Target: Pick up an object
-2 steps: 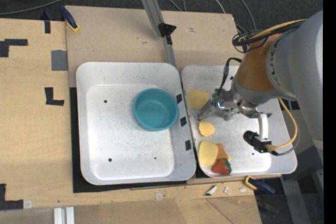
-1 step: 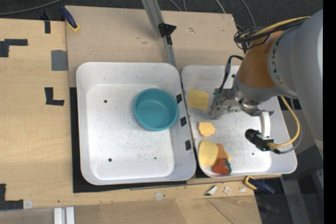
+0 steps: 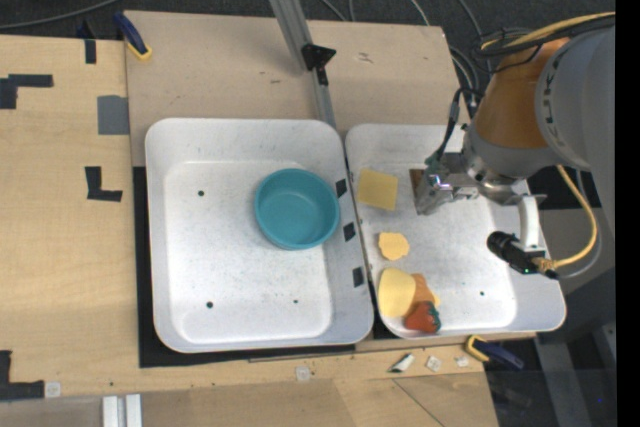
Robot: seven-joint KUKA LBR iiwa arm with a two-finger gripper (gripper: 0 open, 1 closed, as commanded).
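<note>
the grey arm (image 3: 575, 95) reaches in from the right, orange band above its wrist, gripper (image 3: 432, 192) pointing down.

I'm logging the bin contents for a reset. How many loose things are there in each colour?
Teal: 1, bowl in the left bin.
Yellow: 3, square piece, small piece, rounded piece, all in the right bin.
Red-orange: 1, piece.
Total: 5.

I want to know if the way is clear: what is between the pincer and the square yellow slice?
Nothing. In the camera view, only bare white bin floor separates the pincer from the flat square pale-yellow slice beside it.
</note>
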